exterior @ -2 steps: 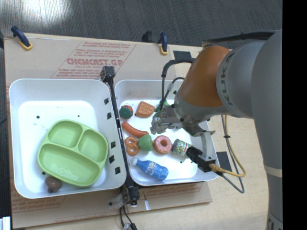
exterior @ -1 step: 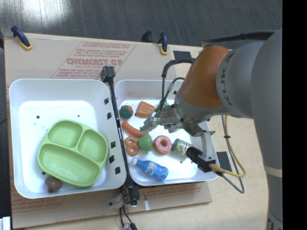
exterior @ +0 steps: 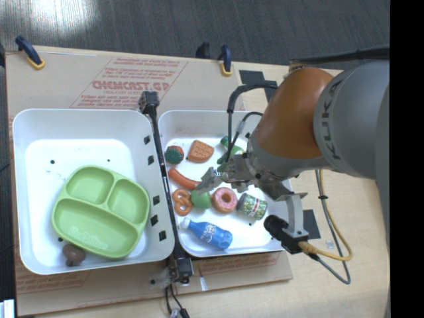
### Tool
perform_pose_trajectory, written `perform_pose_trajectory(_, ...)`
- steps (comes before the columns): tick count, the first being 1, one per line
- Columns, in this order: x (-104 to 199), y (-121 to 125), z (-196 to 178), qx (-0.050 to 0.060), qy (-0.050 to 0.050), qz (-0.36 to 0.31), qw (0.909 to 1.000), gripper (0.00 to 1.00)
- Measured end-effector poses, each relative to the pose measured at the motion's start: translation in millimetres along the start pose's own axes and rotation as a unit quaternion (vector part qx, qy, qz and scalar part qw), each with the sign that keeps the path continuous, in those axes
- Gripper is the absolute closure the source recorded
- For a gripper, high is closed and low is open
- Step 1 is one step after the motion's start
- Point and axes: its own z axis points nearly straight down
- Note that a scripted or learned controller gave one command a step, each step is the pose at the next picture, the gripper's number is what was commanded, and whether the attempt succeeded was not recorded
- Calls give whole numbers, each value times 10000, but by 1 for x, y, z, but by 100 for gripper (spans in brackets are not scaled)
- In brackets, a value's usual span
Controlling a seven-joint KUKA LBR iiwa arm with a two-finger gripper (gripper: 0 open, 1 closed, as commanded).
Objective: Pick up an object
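Toy food fills the right bin (exterior: 199,247): pink donut (exterior: 224,199), pretzel (exterior: 181,201), sausage (exterior: 182,177), blue bottle (exterior: 208,233). Claw (exterior: 211,179) hovers above them; I cannot tell its grip.

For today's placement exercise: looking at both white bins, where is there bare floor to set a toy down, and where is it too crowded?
Free: the left white bin's floor above the green three-compartment plastic plate, up to the far wall; also the plate's own compartments. Crowded: the right white bin, where the pink frosted toy doughnut, blue plastic bottle, orange toy sausage and the gripper sit close together.
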Motion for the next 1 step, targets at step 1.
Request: perform_pose_trajectory(1, 0, 0, 0, 1, -4, 1, 10000, 0)
